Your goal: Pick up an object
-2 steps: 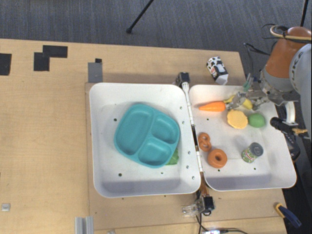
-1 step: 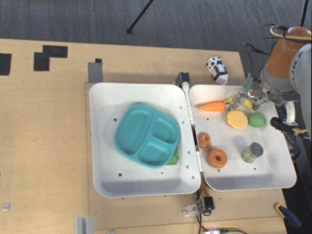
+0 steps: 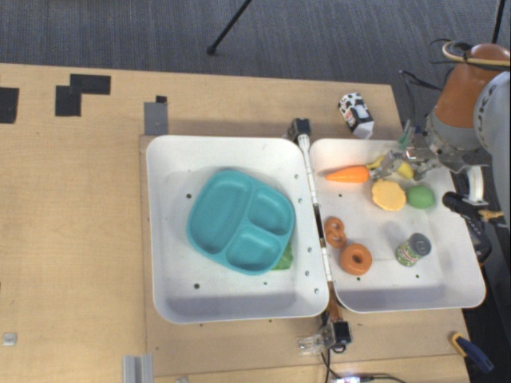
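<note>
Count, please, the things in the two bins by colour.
Orange: 3 (carrot, two donuts)
Yellow: 1 (disc)
Green: 2 (ball, can)
Teal: 1 (tray)
Total: 7; the gripper may hide more.

teal tray point(image 3: 239, 220), orange carrot point(image 3: 346, 175), white bins point(image 3: 172, 298).

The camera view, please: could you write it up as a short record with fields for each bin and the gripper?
left bin: teal divided plate, something green under its lower right edge
right bin: carrot, yellow piece, green ball, two doughnuts, small can
gripper: over the right bin's upper edge, by the carrot's tip
outside bins: black-and-white carton
</note>
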You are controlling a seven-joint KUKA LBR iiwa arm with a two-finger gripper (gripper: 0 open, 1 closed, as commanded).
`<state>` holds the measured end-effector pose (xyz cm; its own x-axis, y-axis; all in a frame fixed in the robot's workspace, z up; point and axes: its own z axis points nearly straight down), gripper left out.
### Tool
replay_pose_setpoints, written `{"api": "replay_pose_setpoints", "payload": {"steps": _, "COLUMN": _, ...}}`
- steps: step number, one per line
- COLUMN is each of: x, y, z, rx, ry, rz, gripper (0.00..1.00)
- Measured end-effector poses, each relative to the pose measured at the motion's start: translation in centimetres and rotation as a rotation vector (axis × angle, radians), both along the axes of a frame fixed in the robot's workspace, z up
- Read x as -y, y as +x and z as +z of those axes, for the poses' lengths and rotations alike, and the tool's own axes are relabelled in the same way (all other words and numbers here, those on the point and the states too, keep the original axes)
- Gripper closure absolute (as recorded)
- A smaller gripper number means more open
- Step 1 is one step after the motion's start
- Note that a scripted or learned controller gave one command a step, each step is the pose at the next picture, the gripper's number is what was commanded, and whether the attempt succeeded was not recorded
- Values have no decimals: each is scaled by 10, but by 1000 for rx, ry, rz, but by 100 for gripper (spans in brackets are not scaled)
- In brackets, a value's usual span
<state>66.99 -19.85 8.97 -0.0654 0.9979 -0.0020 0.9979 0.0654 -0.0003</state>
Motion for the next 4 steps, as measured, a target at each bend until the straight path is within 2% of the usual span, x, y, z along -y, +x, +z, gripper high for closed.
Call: {"api": "replay_pose_setpoints", "payload": {"steps": 4, "x": 0, "y": 0, "z": 0, "rx": 0, "ry": 0, "rz": 0, "gripper": 0}}
